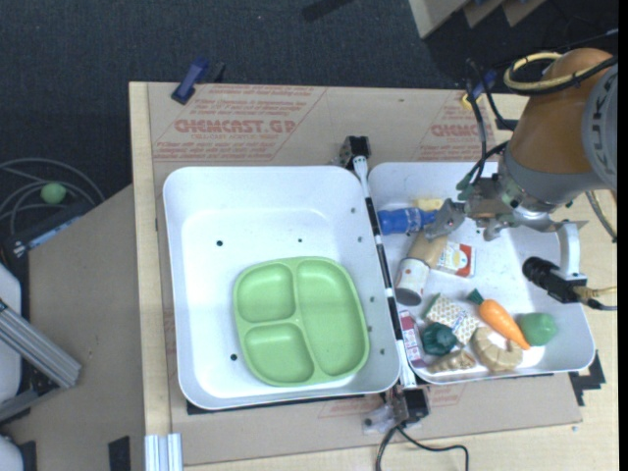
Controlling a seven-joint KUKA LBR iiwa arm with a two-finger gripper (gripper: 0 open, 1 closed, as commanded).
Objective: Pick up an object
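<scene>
Divided into three sections, a pale green plastic plate (298, 319) lies alone in the left white bin (196, 214). Across in the right white bin (579, 346) sit an orange carrot (503, 323), a blue bottle (400, 220) and other small items. I cannot tell how the gripper's (488, 214) jaws stand above them.

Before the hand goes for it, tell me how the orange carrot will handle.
The carrot tapers to a point, so it would likely slip toward its thin end. It looks round, so a push may roll it. It lies on other toys, so it may shift when touched.

Blue clip (191, 80) on bench edge (green ball (53, 193) beyond).
</scene>
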